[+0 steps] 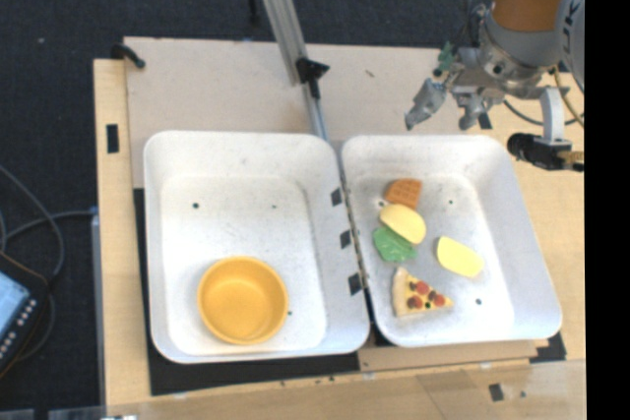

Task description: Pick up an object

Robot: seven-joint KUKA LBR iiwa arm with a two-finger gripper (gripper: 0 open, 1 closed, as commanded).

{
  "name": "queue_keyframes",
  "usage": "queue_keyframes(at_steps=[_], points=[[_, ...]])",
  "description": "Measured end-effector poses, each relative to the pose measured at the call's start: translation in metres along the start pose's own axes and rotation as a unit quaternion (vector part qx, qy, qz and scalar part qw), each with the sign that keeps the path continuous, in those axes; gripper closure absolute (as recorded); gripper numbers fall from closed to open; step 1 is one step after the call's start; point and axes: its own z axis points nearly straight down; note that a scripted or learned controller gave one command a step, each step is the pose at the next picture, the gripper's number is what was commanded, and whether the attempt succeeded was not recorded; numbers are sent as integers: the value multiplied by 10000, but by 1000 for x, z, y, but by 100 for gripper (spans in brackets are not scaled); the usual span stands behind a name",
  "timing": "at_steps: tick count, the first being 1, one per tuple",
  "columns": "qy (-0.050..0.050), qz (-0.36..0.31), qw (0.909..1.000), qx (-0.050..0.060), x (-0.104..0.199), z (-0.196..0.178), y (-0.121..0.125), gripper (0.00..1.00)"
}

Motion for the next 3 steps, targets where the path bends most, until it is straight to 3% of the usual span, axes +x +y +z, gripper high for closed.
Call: queue_keyframes(at_steps=[1,3], points=[[-3,-1,10000,0,0,0,0,0],[-6,20,10000,11,-13,98,-4,0]])
